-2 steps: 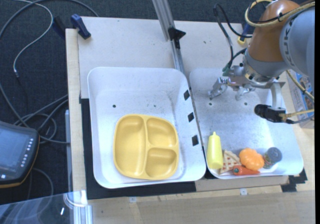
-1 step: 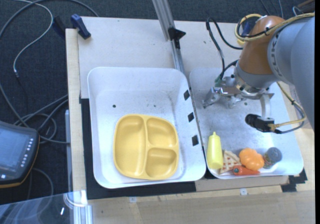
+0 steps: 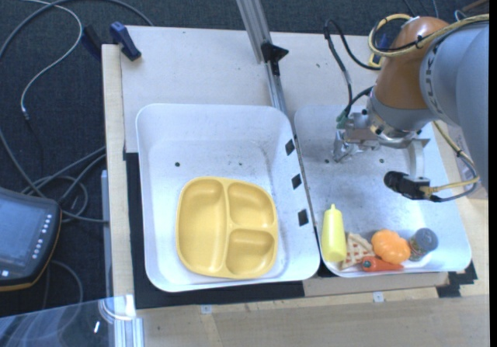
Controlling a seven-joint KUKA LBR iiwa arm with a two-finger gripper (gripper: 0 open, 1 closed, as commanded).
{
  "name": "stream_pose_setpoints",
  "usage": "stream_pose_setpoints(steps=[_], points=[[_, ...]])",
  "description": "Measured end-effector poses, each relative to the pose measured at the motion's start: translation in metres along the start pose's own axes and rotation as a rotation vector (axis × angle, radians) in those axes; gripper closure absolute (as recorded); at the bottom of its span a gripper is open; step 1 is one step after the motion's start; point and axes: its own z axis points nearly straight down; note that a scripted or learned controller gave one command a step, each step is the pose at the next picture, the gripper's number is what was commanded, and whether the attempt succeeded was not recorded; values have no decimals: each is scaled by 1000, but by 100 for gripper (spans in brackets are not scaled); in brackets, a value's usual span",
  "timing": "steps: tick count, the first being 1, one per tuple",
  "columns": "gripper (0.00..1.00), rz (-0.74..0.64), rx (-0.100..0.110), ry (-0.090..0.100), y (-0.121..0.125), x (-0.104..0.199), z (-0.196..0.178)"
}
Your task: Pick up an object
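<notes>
**Inspector:** Yellow items first. Report from the left.

**Arm:** Left bin (image 3: 155, 124): one yellow divided tray (image 3: 227, 226), lying flat toward the near side. Right bin (image 3: 311, 124): a yellow bottle (image 3: 333, 234) lies against the near left wall. Just right of it sits a tan waffle-patterned piece (image 3: 359, 248), then a small red-orange piece (image 3: 371, 265) at the near rim, an orange pumpkin-like toy (image 3: 390, 245), and a grey round object (image 3: 423, 242). All five crowd the near edge, touching or nearly so.

**Inspector:** Your claw?

**Arm:** My gripper (image 3: 345, 147) hangs over the far half of the right bin, above bare floor. Whether the fingers are spread or closed, I cannot tell from this angle; nothing is visible between them.

**Inspector:** Relation to the objects?

**Arm:** Every object lies nearer the camera than my claw, well apart from it. A black fitting (image 3: 407, 183) with a yellow cable (image 3: 454, 182) juts between my wrist and the pumpkin toy.
</notes>
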Motion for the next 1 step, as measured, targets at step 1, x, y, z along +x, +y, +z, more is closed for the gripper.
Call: stream_pose_setpoints(steps=[1], points=[[100,-1,-8,-3,7,-2,-63]])
